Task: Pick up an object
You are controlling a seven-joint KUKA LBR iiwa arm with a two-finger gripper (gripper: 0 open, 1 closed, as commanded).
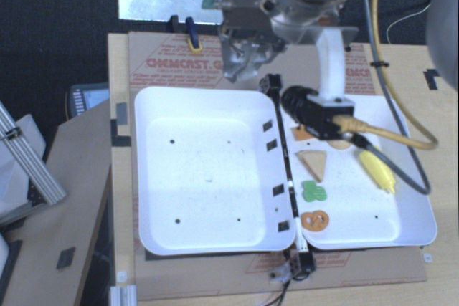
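Hanging high over the counter (118, 175), my gripper (247, 61) sits at about twelve o'clock, above the far rim of the left bin (201, 175); it is blurred and I cannot tell its state or whether it has hold of anything. The objects lie in the right bin (401, 218): a yellow banana (377, 170) toward three o'clock, a tan wedge (313, 164) near the divider, a green piece (313, 191) just below it, and an orange pretzel (315, 220) toward six o'clock.
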